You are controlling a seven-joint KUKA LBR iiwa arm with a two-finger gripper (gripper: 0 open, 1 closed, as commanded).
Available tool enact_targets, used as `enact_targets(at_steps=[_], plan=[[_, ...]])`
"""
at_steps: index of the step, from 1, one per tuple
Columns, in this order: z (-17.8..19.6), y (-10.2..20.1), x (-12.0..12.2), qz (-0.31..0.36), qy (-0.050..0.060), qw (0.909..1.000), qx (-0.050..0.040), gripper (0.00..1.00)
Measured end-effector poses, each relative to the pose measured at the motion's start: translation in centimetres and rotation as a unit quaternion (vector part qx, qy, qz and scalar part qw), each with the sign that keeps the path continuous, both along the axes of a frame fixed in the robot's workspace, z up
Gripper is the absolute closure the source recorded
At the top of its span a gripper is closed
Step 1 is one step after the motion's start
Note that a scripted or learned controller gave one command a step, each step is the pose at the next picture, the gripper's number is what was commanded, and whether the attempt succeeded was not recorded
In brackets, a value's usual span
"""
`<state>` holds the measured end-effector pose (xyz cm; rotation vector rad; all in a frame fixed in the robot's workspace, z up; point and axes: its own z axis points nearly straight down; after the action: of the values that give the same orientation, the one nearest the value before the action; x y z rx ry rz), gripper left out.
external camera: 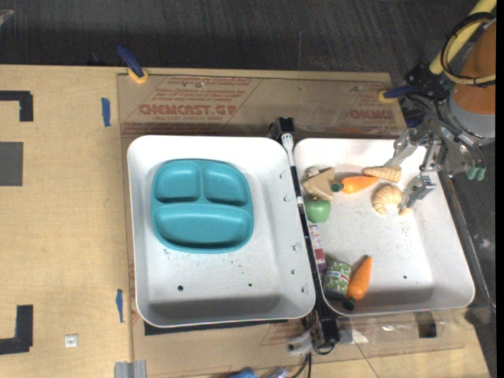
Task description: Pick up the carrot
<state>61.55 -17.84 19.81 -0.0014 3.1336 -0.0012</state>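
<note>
Two orange carrot-like pieces lie in the right bin [441, 258]. One carrot [359, 184], with a green end, lies flat near the bin's back, between a beige wedge [318, 182] and a ridged biscuit piece [383, 173]. The other orange carrot [360, 278] leans against a green can [337, 279] at the front. My gripper [403, 181] hangs over the bin's back right, just right of a tan croissant [385, 198]. Its fingers are spread open with nothing between them, and the near carrot lies about a finger's length to its left.
A green apple-like piece [318, 210] sits by the right bin's left wall. The left bin [157, 282] bears a teal divided plate [203, 205]. A black rail [299, 203] runs between the bins. Cables and the arm's wrist crowd the back right corner.
</note>
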Motion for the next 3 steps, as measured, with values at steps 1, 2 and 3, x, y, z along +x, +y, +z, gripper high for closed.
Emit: enact_targets(at_steps=[1, 2, 3], plan=[[-9.9, 4.1, -4.2, -0.034, -0.002, 0.9994, -0.0001, 0.0], [-10.5, 5.8, -12.1, 0.007, -0.012, 0.9999, -0.0021, 0.0], [-10.8, 4.6, -4.4, -0.117, -0.004, 0.9931, 0.0008, 0.0]])
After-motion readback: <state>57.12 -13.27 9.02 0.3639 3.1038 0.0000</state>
